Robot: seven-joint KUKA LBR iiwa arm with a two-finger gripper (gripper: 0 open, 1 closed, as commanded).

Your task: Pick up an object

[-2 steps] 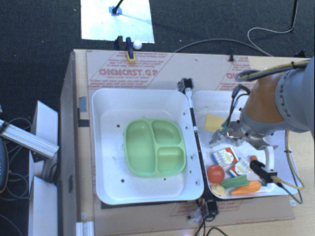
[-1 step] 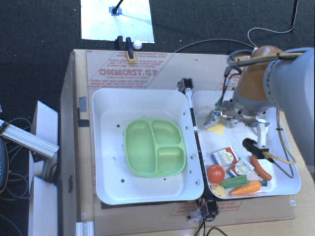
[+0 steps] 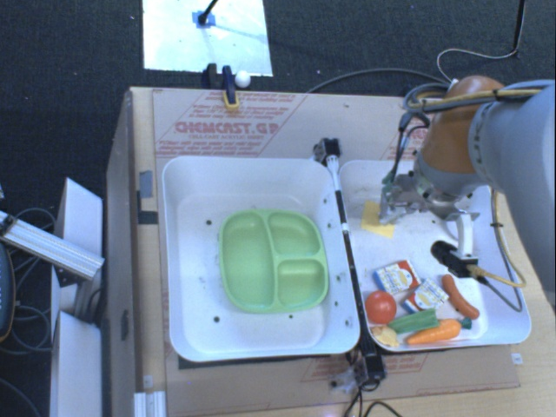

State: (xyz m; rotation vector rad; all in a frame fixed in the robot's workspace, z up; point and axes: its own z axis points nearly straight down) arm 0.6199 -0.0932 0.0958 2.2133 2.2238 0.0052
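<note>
Right bin (image 3: 512, 320), carrot (image 3: 434, 332) lengthwise left-right

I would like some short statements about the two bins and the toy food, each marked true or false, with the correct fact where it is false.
1. The light green divided plastic tray lies in the left white bin. True.
2. The round red toy tomato lies on the green tray. False: it lies in the right white bin, near its front edge.
3. The flat yellow piece lies in the right bin, close below the gripper. True.
4. The orange toy carrot stands upright. False: it lies flat beside the green toy vegetable.
5. The arm's orange band is over the left bin. False: it is over the right bin.
</note>
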